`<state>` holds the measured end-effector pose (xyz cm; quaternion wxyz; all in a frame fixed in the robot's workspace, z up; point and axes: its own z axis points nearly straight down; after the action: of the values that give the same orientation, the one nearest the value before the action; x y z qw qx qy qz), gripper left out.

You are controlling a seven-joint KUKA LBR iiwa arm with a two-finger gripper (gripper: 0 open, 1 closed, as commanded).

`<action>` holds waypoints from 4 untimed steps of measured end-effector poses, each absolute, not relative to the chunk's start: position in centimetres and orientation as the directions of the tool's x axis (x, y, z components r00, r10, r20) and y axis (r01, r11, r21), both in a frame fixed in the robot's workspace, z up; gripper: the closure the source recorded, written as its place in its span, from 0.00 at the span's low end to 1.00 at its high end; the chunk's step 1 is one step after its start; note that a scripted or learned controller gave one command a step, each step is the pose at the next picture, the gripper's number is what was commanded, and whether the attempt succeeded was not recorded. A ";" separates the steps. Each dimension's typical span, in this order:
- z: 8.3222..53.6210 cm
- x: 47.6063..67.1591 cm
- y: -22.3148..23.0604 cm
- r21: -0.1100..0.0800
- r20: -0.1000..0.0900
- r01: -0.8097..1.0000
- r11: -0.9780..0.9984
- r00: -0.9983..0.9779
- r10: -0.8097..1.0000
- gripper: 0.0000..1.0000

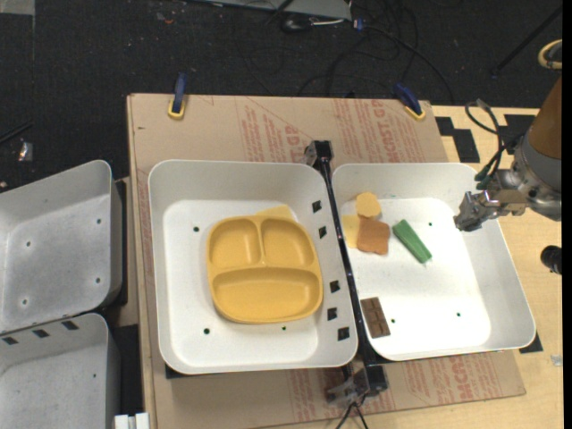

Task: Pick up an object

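Gripper [466,214] hangs over right bin [516,286]; cardboard's red lettering [271,138] too blurred to read

Robotics lab: two white bins [183,347] on clamped cardboard [295,123], grey arm [545,150] at right, loose cables [393,38] across dark floor at far side.

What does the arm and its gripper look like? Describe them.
The arm is grey, with an orange band above the wrist. It narrows to a metallic grey wrist and a small dark gripper. Thin dark cables run alongside the wrist.
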<state>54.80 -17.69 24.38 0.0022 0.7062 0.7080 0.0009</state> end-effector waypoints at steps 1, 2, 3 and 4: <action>24.4 54.8 -17.7 0.001 -0.001 1.000 0.002 -0.002 1.000 1.00; 25.1 54.4 -12.9 0.000 0.001 1.000 0.006 -0.006 1.000 1.00; 25.6 53.4 -7.2 -0.001 0.002 1.000 0.008 -0.008 1.000 1.00; 24.3 53.4 -1.3 -0.001 0.002 1.000 0.009 -0.009 1.000 1.00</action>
<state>53.42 -1.28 24.33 -0.0011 0.7040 0.7102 0.0002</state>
